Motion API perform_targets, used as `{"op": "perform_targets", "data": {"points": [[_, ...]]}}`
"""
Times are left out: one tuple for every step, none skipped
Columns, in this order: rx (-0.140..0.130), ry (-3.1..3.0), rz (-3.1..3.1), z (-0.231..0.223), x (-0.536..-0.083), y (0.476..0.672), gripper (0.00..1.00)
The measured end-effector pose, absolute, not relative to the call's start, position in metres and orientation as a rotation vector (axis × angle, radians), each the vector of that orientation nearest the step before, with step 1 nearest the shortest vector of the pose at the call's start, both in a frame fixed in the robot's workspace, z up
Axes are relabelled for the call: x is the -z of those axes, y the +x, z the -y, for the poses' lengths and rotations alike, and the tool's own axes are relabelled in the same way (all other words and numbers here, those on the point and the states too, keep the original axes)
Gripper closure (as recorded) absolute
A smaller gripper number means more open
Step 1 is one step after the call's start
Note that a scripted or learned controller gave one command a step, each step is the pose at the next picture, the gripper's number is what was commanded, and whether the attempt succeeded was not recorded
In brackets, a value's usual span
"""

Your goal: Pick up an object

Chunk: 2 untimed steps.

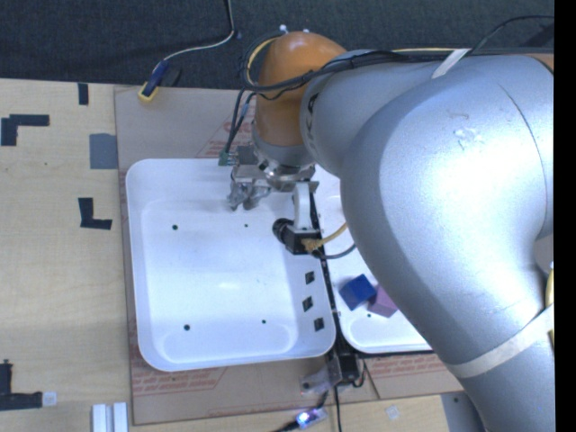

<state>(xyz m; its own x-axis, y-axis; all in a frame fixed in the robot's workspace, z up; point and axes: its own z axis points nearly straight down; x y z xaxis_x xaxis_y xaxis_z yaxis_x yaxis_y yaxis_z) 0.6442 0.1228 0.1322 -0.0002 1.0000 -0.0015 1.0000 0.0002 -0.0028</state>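
My gripper (243, 198) hangs over the far edge of the left white bin (153, 241), below the orange wrist band. Its grey fingers point down toward the bin's floor, and I see nothing between them. A blue block (357, 291) lies in the right bin (378, 336), with a purple block (382, 302) touching it on the right. The large grey arm covers most of the right bin.
Black cables and a small black fitting (290, 234) hang from the wrist over the divide between the bins. A yellow-and-blue connector (155, 81) lies on the bench at the back left. Black tape marks dot the wooden bench left of the bins.
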Motion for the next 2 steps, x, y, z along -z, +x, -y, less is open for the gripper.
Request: {"op": "perform_targets", "data": {"points": [[-0.004, -2.219, 2.224, -0.128, -0.087, 0.668, 1.0], [-0.002, -2.22, 2.222, -0.117, -0.11, 0.668, 1.0]]}}
